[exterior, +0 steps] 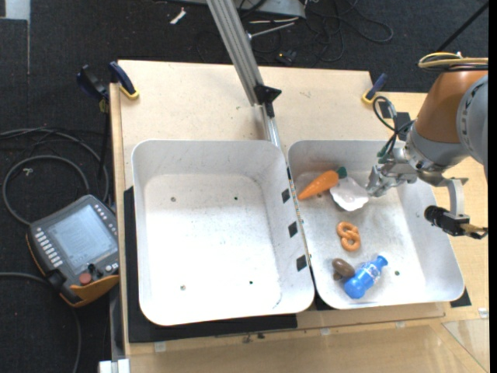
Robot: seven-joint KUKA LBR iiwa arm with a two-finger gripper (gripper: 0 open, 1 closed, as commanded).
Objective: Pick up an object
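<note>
Objects lie in the right bin (435,243), and the pincer (380,183) is down among them. Right beside its tips, on the side away from the arm, sits a white crumpled thing (349,197); it looks like the one being gone for. I cannot tell if the pincer touches it, or how wide it is open, because the tips are too small and blurry. Nothing can be seen held.

Just past the white thing lies a toy carrot (320,184), close to it. Nearer the front of the bench is an orange pretzel (349,235), a bit apart. Farther that way are a small brown lump (342,268) and a blue bottle (365,277), side by side. The left bin (147,231) is well away, beyond the middle wall.

To do this step well, I think the pincer should go straight down over the middle of the white thing, close gently, and lift slowly. It should keep off the carrot so it does not get pushed.
</note>
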